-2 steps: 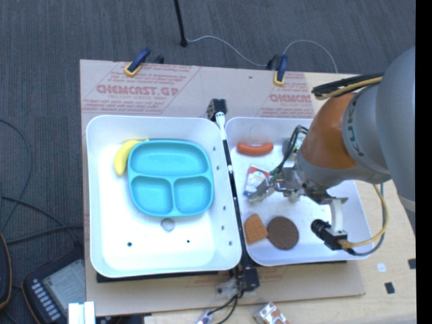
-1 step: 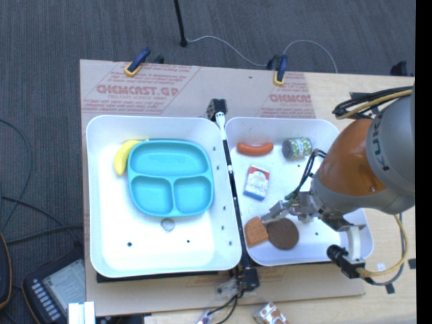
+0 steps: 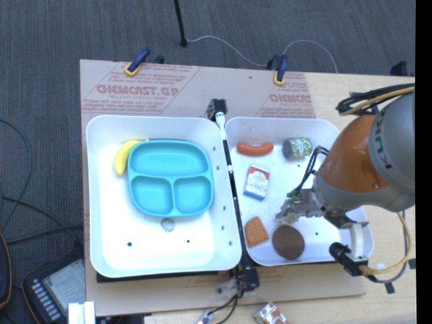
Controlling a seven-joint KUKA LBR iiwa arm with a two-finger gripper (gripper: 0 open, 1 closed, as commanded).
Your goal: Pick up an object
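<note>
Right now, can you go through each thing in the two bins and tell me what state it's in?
Blue tray: flat in the left bin, right way up.
Banana: lying beside the tray, touching its left edge.
Sausage: lying flat, right bin.
Can: on its side.
Small carton: lying flat.
Cracker: flat by the divider.
Brown ball: resting free, not held.
Pincer: just above the ball.

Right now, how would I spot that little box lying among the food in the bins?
Look in the right bin, the one the arm reaches into. Near its middle, below the sausage, lies the small box. It is the only flat, printed thing there, red and white with a blue edge.
</note>
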